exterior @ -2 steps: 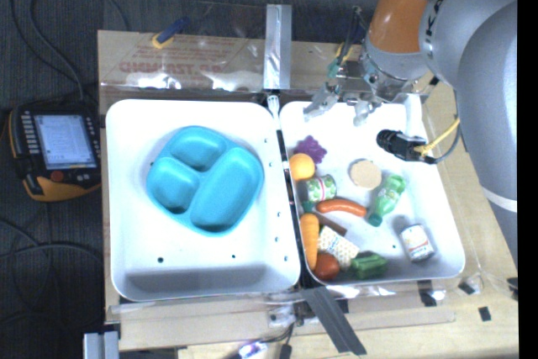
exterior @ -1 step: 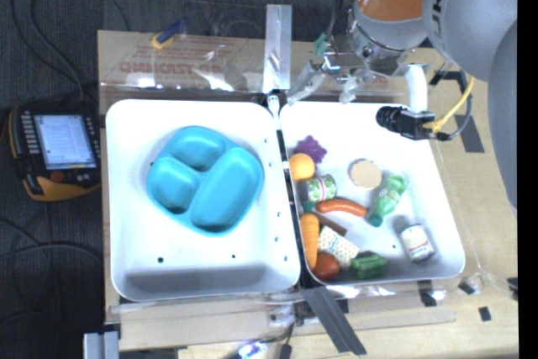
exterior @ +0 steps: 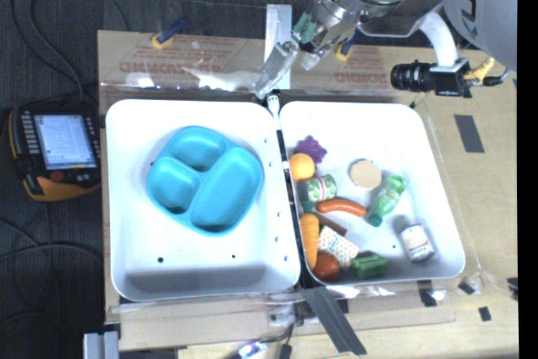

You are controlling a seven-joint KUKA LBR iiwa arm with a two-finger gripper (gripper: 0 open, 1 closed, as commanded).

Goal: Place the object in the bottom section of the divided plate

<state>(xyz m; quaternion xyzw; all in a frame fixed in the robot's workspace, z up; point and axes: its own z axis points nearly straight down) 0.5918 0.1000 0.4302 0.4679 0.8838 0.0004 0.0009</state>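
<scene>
A blue divided plate (exterior: 204, 178) lies in the left bin (exterior: 134, 265); it has two small sections at its upper left and one large section at its lower right, all bare. The right bin (exterior: 437, 181) holds several toy foods: purple grapes (exterior: 311, 149), an orange fruit (exterior: 301, 167), a green can (exterior: 320, 187), a sausage (exterior: 341, 208), a tan round disc (exterior: 365, 173), a green bottle (exterior: 386, 197), a carrot (exterior: 309, 235) and a small jar (exterior: 415, 240). My gripper (exterior: 318, 36) hangs high behind the bins, above the divider's far end, away from every object.
A checkered packet (exterior: 339, 245), a red piece (exterior: 326, 266) and a green piece (exterior: 369, 265) crowd the right bin's front. Cardboard (exterior: 151, 63) with crumpled clear film lies behind the bins. A teach pendant (exterior: 55, 149) rests on the floor at left.
</scene>
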